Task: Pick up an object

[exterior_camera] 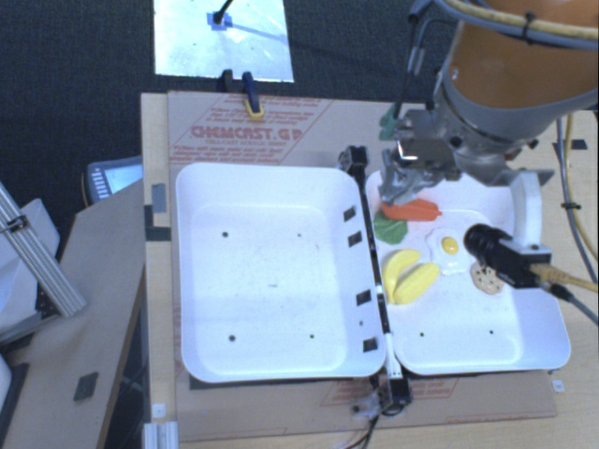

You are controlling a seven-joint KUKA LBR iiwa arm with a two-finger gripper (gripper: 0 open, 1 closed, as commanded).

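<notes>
The grey arm with its broad orange band [524, 17] comes in from about two o'clock and hangs over the upper part of the right-hand shallow white plastic bin [487, 354]. Its metal two-finger gripper [401, 193] points down at the bin's far left corner, at roughly eleven o'clock within that bin. The fingertips sit right above the orange toy carrot with a green leafy end [408, 211], close to or touching its upper edge. Whether the fingers are spread or pressed together cannot be told from this angle, and nothing is plainly seen between them.

The carrot lies flat on the bin floor, its orange body pointing toward three o'clock and its green end [388, 226] toward seven o'clock. Just below it, toward six o'clock, lies a pair of yellow banana-shaped toy pieces [409, 277], side by side and touching. At about three o'clock from the bananas is a white toy fried egg with a yellow yolk [449, 247], and further toward four o'clock a small brown speckled cookie-like disc [485, 277]. A black cylindrical fitting with a cable [501, 253] (part of the arm's own hardware, by the look of it) hangs over the egg's right edge and the cookie.

The left-hand shallow white plastic bin [271, 269] sits at nine o'clock from the right one, their rims meeting along a black clipped seam [370, 269].
</notes>
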